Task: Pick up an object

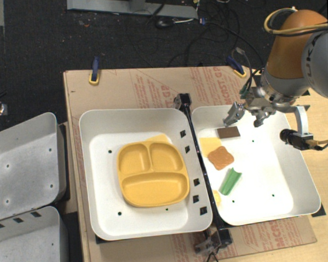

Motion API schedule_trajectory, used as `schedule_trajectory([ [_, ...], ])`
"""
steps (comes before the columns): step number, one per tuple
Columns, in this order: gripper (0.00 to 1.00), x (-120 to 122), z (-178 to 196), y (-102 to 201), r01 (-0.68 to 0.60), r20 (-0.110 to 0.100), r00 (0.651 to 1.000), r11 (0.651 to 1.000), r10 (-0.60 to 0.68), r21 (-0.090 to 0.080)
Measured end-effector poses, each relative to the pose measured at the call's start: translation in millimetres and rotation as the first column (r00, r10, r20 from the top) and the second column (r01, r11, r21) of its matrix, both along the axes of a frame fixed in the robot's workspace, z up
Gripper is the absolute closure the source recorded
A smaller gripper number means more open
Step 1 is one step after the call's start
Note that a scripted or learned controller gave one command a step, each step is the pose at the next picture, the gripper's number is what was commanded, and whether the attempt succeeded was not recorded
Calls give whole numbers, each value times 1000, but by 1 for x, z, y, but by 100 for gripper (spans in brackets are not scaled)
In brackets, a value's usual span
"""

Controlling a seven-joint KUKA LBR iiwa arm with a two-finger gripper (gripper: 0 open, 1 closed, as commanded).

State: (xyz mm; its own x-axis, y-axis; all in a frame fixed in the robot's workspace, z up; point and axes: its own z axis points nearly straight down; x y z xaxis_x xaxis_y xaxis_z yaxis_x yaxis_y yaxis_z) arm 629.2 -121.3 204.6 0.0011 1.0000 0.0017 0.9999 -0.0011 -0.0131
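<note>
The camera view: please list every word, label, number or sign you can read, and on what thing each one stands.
Red printed lettering in repeated rows on the brown cardboard sheet under the two bins: upside down or mirrored and too blurred to read with certainty.
Dark lettering on the grey arm near the orange band: cut off and blurred, not readable.
I see no other text.

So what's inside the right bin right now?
The right bin holds a brown block, an orange toast-shaped piece, a green piece and a yellow sheet partly under the orange piece. That covered part stays hidden.
</note>
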Motion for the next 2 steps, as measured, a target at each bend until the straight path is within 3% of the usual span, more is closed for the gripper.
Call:
schedule_trajectory([
  [1, 0, 3, 8, 0, -2, 13, 1000, 1000, 2, -2],
  [2, 0, 3, -35, 0, -1, 10, 1000, 1000, 1, -2],
])
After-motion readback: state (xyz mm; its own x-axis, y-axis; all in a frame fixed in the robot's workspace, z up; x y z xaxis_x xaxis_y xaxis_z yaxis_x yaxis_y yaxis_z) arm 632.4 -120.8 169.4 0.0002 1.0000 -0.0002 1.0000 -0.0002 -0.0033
